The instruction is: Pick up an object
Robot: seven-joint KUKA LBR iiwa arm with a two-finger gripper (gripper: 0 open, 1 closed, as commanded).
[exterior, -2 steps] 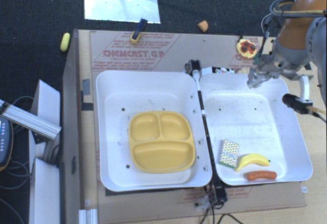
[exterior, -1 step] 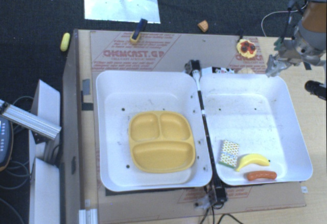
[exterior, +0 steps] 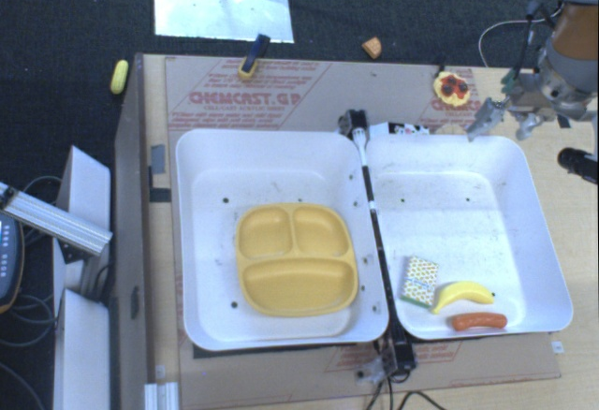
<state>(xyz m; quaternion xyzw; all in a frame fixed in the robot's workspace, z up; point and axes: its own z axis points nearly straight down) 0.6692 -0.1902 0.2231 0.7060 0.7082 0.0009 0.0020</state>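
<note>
Banana point(exterior: 462, 294) near front edge of right bin point(exterior: 538, 212), long axis roughly left-right, touching patterned packet point(exterior: 420, 279), sausage point(exterior: 479, 321) just in front | end effector point(exterior: 510, 121) above bin's far-right corner, fingers spread, holding nothing | target lies toward the near-left of it, well apart

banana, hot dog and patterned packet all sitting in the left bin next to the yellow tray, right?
Not quite. The camera view shows the banana, hot dog and patterned packet in the right bin. The yellow tray lies alone in the left bin.
</note>
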